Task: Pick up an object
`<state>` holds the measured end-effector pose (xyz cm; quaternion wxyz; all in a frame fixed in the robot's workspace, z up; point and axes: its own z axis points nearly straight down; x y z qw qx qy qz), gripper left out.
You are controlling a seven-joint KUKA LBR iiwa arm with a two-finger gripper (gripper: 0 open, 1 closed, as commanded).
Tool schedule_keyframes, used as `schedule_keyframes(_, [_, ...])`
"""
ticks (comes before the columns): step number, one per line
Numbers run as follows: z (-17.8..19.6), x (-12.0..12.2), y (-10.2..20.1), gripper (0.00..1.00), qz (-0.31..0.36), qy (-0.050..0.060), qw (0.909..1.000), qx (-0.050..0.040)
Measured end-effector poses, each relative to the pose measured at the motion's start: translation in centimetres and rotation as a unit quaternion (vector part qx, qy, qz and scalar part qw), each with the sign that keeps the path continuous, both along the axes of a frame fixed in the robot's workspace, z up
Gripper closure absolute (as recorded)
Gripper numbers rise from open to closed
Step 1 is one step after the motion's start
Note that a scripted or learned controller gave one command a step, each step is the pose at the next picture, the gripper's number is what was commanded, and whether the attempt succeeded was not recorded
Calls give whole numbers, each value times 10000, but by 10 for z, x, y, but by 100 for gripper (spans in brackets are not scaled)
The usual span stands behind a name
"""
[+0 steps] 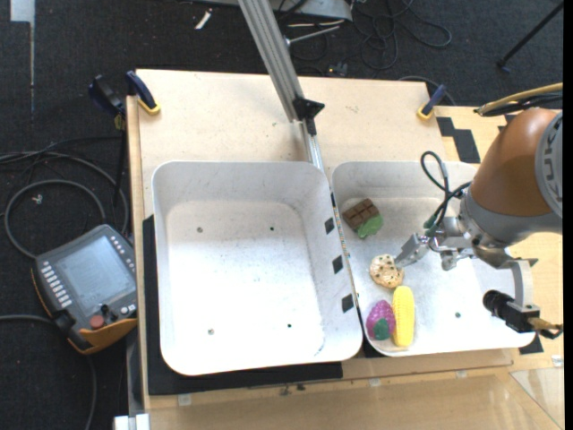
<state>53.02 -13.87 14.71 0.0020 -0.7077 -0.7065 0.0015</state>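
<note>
Clearly, in the camera view, we see the gripper [407,251] low inside the right bin [466,325], reaching in from three o'clock on the grey arm [515,186]. Whether it is clenched or released we cannot tell; nothing is visibly held.

Just beside its tip, toward seven o'clock, lies a round cookie [386,270]. At twelve o'clock from the cookie sit a brown chocolate bar [361,211] and a small green piece [369,227], touching each other. At six o'clock from the cookie, near the bin's lower rim, a pink and green fruit [380,321] rests against a yellow corn cob [404,315]. The left bin [170,195] stands alongside, toward nine o'clock.

We judge the cookie the likeliest target. It looks like a light, stiff toy, flat and low, so we would take it across its edges. Its smooth rim could slip, and the nearby bin wall at nine o'clock leaves little room on that side.
</note>
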Motion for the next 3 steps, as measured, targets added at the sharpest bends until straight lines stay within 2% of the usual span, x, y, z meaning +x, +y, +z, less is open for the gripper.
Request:
schedule_keyframes(1, [-50, 2, 1, 0, -9, -40, 10000, 3])
schedule_keyframes(2, [-37, 3, -1, 100, -8, -71, 10000, -16])
schedule_keyframes(3, [11, -3, 4, 100, 22, -46, 10000, -9])
